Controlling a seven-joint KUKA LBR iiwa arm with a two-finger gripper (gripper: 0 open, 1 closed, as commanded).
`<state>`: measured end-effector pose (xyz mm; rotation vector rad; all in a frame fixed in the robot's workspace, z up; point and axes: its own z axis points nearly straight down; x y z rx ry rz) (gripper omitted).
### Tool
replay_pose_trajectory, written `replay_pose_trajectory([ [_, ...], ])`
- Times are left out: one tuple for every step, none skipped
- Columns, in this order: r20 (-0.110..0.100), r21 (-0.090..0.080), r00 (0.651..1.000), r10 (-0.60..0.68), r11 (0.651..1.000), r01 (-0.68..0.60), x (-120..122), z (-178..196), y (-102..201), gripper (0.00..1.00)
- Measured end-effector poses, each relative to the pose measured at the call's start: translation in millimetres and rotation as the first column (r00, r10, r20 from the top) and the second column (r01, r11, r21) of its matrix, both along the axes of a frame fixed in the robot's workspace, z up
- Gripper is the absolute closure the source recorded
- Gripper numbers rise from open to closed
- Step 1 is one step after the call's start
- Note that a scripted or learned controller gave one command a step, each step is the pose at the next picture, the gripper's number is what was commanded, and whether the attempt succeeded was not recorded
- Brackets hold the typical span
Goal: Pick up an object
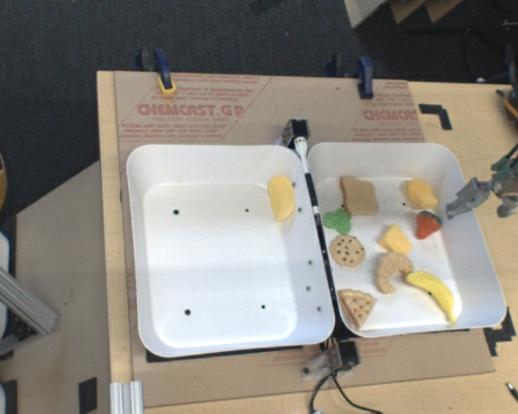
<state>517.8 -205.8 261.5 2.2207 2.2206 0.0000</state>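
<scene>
Camera view: grey metal claw [463, 198] sits at the right white bin's [476, 257] right rim, just beside the red plastic strawberry [427, 224]; whether it grips cannot be told.

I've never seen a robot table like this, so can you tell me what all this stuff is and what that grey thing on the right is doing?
You are looking down from a camera fixed above a bench. On it sit two shallow white bins side by side: the left bin and the right bin.

The grey thing at the right edge is the robot's gripper, its hand with two fingers. It is over the right bin's rim and I see nothing held in it.

The right bin holds toy food: a bread slice, a green piece, a cookie, a pizza slice, a croissant, a banana, a cheese wedge, a strawberry and a yellow piece. The left bin has one yellow piece near its right wall.

The robot's job is to pick one thing up.
</scene>
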Motion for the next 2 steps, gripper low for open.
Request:
replay_pose_trajectory([
  [-0.012, 0.006, 1.0, 0.0, 1.0, 0.0, -13.3, -158.7, 31.6, 0.0],
  [0.0, 0.0, 1.0, 0.0, 1.0, 0.0, -10.5, -152.8, 29.3, 0.0],
])
